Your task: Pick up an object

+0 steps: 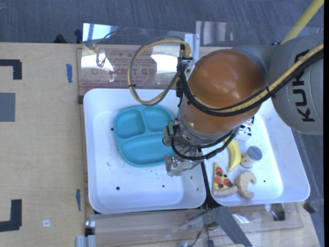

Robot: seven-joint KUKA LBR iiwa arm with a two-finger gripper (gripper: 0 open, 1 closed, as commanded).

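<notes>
A blue divided plate (141, 135) lies in the left white bin (103, 189). In the right bin (288, 184) lie a yellow banana (235, 154), a pizza slice toy (221, 180), a tan croissant-like piece (247, 184) and a small jar with a blue lid (252, 156). The gripper (175, 166) hangs low over the left bin's right side, just past the plate's right lower edge. The arm's orange band and wrist cover most of it from above. Nothing shows between its fingers.
The large orange and grey arm body (226, 94) covers the divider between the bins and the back of the right bin. A black and white item (248, 127) peeks out beside the arm. Cables loop over the bench behind the left bin.
</notes>
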